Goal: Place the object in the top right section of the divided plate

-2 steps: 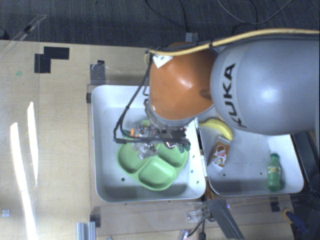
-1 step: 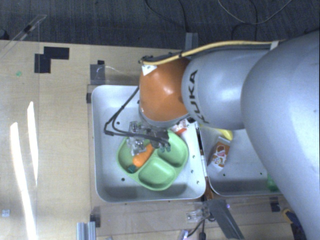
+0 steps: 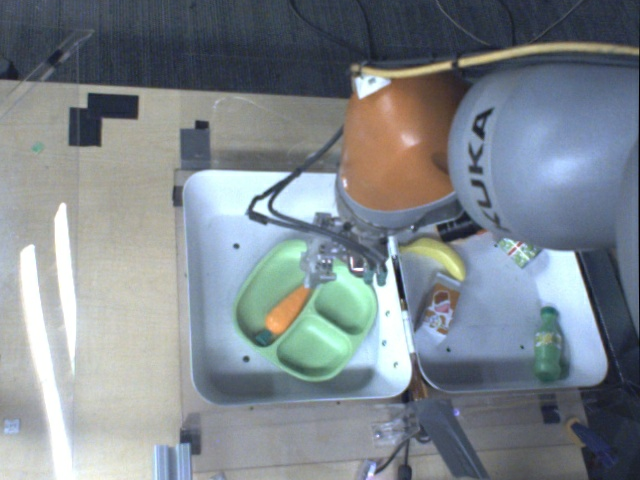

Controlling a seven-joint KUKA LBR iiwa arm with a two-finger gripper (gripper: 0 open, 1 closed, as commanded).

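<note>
The gripper (image 3: 335, 260) hung over the upper edge of the round green divided plate (image 3: 345, 318) in the left white bin (image 3: 215, 298), at frame centre; I cannot tell its state. The orange toy carrot (image 3: 287, 310) lay across the plate's left section, apart from the gripper. In the right white bin (image 3: 490, 363) sat a yellow banana (image 3: 440, 258), a small carton (image 3: 438, 308) and a green bottle (image 3: 546, 344).

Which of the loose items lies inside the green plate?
The carrot. It lies in the plate in the left bin; the banana, the carton and the bottle lie in the right bin.
</note>
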